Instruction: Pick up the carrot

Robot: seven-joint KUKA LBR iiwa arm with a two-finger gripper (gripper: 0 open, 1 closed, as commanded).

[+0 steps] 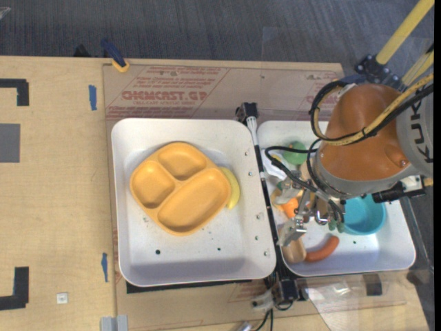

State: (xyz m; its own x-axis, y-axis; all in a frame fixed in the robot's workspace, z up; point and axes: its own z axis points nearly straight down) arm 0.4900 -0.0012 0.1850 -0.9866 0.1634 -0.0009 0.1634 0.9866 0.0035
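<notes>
I see end effector (313, 216) over right bin (396, 254) — grip state: can't tell | carrot (291, 205) just beside | advise: centre over carrot, descend slow — avoid sausage (322, 249).

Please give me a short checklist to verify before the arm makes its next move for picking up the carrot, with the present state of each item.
1. Gripper is over the right bin, where the carrot lies: ok.
2. Carrot is in view: partly, an orange piece shows beside the gripper's cables; its full outline is hidden.
3. Carrot between the fingers: cannot tell.
4. Nearby clutter: not ok, a red sausage-like item, a blue bowl and a green item crowd the same bin.
5. Left bin with the orange divided plate is away from the gripper: ok.
</notes>
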